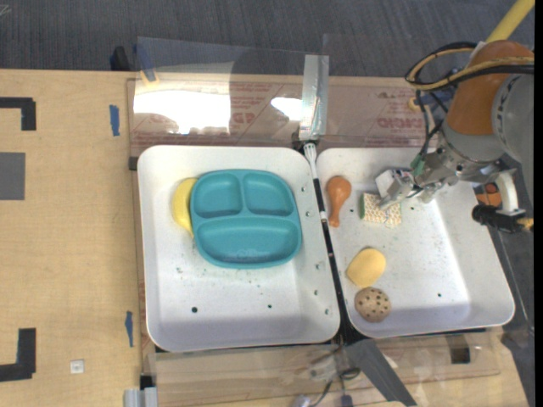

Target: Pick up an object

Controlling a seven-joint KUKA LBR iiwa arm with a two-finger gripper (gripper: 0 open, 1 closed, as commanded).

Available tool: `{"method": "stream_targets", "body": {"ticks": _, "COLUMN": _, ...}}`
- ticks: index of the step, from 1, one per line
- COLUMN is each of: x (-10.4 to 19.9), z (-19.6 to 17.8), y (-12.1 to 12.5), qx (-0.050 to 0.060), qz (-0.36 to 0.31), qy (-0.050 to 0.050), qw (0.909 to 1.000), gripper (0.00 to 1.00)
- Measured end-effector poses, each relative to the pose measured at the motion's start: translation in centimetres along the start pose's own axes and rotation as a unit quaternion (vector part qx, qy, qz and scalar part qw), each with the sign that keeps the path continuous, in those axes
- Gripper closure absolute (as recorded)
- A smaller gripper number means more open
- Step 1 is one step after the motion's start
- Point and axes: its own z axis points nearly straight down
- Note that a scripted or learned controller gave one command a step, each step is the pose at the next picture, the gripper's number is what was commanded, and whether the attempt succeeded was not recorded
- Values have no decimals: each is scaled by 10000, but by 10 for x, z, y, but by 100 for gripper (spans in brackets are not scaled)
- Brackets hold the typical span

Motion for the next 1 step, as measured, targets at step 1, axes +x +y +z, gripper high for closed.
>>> {"method": "stream_targets", "body": {"ticks": 1, "x": -14, "z": 4, "y": -19, "qx": -311, "qz": 703, "qy": -43, "qw": 9970, "gripper": 0}}
